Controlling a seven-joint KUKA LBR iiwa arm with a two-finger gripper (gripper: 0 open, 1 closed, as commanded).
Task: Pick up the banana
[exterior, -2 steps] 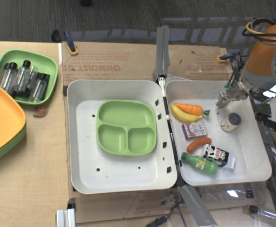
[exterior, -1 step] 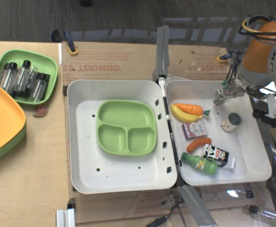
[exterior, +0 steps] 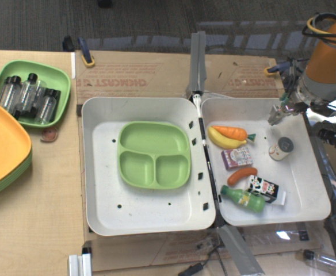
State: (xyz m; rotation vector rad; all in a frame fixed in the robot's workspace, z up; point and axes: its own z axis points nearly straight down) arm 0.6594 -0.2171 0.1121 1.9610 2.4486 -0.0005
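The yellow banana lies in the upper left of the right bin, with an orange carrot resting along its upper side. My gripper hangs over the bin's upper right area, well to the right of the banana and apart from it. Nothing shows between its fingers. A small can lies just below the gripper.
A purple packet, a red sausage, a black-and-white carton and a green bottle lie below the banana. The left bin holds a green divided plate. A green tray of vials and orange plates sit at far left.
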